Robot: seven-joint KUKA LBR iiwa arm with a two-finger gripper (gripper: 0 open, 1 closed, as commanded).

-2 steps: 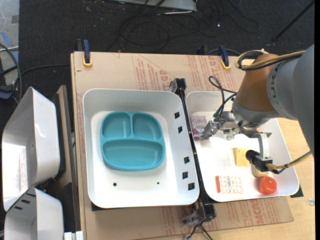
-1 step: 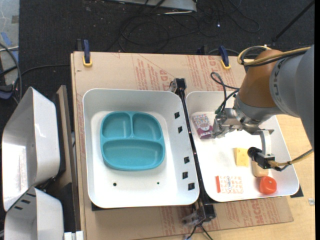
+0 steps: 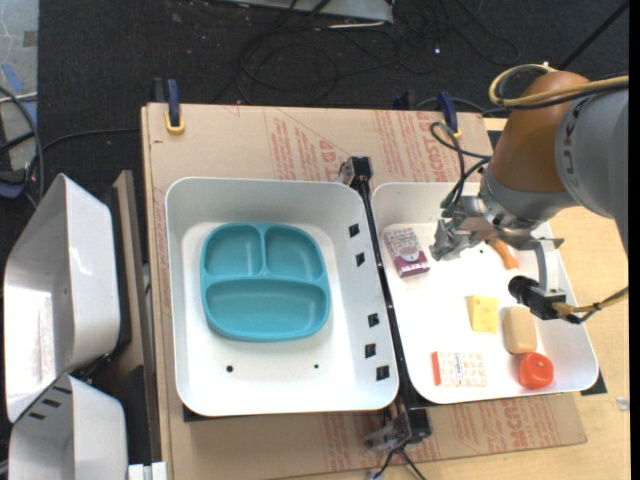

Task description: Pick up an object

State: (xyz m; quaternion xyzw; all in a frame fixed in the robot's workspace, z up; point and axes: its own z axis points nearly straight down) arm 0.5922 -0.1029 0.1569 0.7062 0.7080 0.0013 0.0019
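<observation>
Claw (image 3: 446, 243) — low over the upper-left part of the right bin (image 3: 430, 313), not far from its back edge, on the arm coming in from the right side. Opening: cannot tell from this slant, with the wrist housing in the way. Nothing visibly held; contact with any object not confirmable either.

Just left of the claw, close to the bin's left wall: a small purple-and-white packet (image 3: 407, 250), lying flat. Nearest candidate. Just right of the claw, partly under the wrist: a slim orange piece (image 3: 507, 256).

Farther out, toward the front edge:
- a yellow block (image 3: 483, 314), about mid-bin;
- a tan lump (image 3: 519, 330), just beside the block on its right;
- an orange-red round thing (image 3: 536, 370), at the front-right corner;
- a white card with red print (image 3: 460, 369), flat by the front edge.

All resting on the bin floor, none lifted.

Left bin (image 3: 190, 213): a teal divided plate (image 3: 265, 280) in the middle, well apart from the claw.

Step, as judged: approach ahead of a grasp, pick not yet made. Likely target the packet, possibly the orange piece — undetermined from this view.

Next move, as judged: centring over one object, coming down around it, closing, then lifting straight up.

Risks, as judged: packet thin and flat, so little to close on; left wall near, so little room on that side; orange piece half hidden under the wrist, alignment hard to check.
</observation>
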